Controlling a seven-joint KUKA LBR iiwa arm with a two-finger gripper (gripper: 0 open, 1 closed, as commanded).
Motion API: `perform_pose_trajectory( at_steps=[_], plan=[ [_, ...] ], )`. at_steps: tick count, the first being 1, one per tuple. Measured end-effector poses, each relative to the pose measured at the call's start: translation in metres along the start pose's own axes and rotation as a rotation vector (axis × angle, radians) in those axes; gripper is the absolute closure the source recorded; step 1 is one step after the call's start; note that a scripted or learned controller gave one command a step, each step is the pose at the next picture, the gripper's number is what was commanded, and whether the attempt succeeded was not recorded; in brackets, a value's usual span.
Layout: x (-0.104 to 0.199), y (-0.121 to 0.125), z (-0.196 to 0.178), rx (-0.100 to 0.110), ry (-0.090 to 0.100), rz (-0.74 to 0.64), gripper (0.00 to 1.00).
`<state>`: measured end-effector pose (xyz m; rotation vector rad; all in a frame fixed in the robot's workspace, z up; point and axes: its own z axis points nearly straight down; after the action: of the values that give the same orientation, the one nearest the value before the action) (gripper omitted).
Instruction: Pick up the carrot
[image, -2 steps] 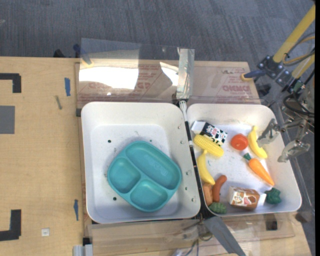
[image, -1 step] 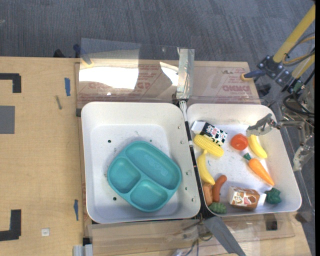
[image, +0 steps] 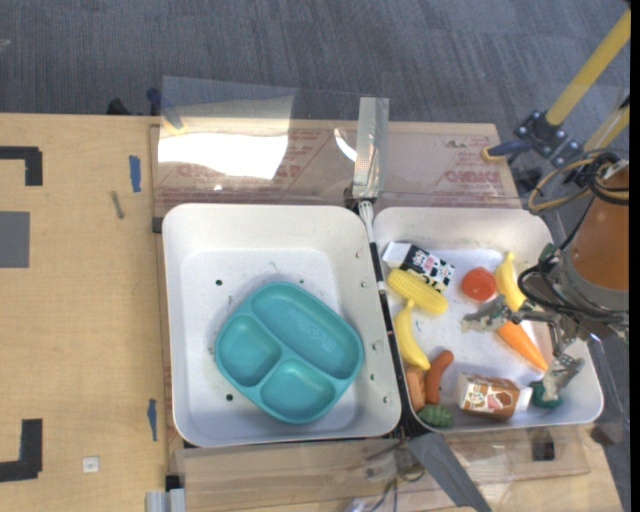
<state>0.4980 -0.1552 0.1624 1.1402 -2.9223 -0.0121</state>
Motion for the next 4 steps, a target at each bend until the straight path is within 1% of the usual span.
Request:
perform_pose_trajectory(
  at_steps=[1, 2, 3, 4],
  plan=[
    [-0.001, 0.008, 0.078, 0.012, -0.008, 0.021, 0.00],
    [0.010, -0.073, 0.078, -0.002, -0.007, -0.079, 0.00],
    [0.007, -0.011, 0.079, 0.007, -0.004, -0.202, 0.00],
    [-0.028, -0.008, 0.079, 0.010, -0.006, -0.332, 0.00]
  ],
)
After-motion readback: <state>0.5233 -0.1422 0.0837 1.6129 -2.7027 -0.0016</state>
